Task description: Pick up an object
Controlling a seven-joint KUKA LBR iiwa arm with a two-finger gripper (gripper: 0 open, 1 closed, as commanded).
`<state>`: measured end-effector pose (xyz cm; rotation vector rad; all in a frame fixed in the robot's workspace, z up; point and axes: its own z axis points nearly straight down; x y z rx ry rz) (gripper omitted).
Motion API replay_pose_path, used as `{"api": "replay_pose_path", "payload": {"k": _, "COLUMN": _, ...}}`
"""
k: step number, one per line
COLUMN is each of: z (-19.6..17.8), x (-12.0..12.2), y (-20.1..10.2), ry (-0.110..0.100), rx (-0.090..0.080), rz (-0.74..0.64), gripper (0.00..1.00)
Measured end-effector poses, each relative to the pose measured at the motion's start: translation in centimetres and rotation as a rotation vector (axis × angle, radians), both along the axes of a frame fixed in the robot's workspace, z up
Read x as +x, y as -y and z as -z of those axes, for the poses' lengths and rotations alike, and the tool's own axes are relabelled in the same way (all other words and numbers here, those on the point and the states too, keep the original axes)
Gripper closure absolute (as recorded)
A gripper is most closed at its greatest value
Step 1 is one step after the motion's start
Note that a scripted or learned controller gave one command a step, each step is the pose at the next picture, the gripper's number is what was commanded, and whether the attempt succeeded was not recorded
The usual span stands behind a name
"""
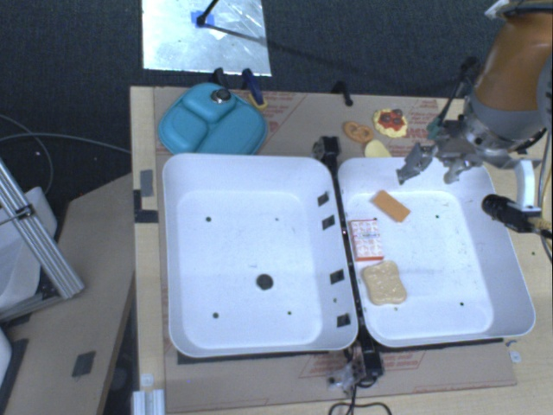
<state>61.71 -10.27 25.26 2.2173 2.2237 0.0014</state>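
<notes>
White plastic bins sit side by side on the bench, and your claw hangs over the far rim of the right bin, its two fingers spread and nothing between them — no grasp made yet. Pick any target: all three candidates lie in the right bin's half nearest the divider. An orange block lies closest to the claw, just inside the far wall; a red-and-white packet lies nearer the divider, partway down; a tan biscuit-shaped piece lies just beyond the packet, toward the near rim. You have, by the look of it, the whole job left — descent, closing, lift.

The left bin on the other side of the divider carries only a small dark disc near its middle. Behind the bins, on the cardboard-coloured bench top, rest a blue divided tray and a few toy food pieces. Beyond the bench, dark carpet bears a shiny metal sheet, and an aluminium frame stands off the left bin's outer side.
</notes>
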Motion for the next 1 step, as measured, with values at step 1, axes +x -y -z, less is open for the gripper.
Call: {"api": "replay_pose_path", "payload": {"k": 1, "z": 12.08, "x": -0.98, "y": -2.01, "ry": -0.009, "rx": 0.002, "rz": 0.0, "gripper": 0.0}}
